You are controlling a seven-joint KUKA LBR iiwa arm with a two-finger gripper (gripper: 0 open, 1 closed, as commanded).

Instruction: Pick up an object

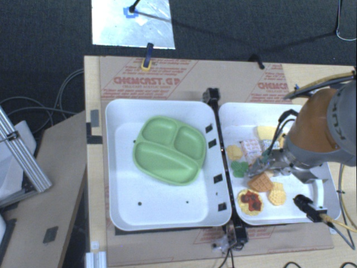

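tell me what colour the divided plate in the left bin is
Light green, plain, no pattern: the divided plate shows best in the camera view.

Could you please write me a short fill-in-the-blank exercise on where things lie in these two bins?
1. The green plate lies in the ____ bin of the view.
2. The plate has ____ compartments.
3. The toy foods lie in the ____ bin.
4. The arm has an ____ band above the wrist.

Missing words: left; three; right; orange
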